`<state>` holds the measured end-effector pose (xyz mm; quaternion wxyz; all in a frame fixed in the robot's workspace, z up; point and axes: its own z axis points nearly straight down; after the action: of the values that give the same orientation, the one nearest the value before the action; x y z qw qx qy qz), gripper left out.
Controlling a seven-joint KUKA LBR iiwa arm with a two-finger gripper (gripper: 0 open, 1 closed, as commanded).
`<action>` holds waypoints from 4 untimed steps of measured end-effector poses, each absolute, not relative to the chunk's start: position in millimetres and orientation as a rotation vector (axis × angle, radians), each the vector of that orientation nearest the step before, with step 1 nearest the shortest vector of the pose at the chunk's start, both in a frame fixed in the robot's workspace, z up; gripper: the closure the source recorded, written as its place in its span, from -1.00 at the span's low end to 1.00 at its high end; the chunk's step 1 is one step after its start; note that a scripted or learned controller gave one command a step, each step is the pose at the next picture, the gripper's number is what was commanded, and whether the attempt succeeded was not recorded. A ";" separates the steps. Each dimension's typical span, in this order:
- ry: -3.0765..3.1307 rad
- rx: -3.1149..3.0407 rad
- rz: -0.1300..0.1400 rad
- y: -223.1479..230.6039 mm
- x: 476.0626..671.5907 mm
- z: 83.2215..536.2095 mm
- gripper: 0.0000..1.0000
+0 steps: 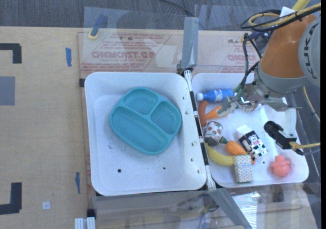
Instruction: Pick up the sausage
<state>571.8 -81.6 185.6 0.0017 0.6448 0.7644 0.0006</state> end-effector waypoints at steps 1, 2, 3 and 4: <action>2.612 1.734 0.005 -154.8 517.4 89.3 -1.00; 2.163 2.263 0.007 -111.1 549.1 88.9 -1.00; 1.839 2.544 -0.001 -137.0 526.9 164.7 -1.00; 1.928 2.478 -0.001 -152.8 525.4 244.1 -1.00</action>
<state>525.4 -152.8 244.1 0.0007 0.7892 0.6141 -0.0002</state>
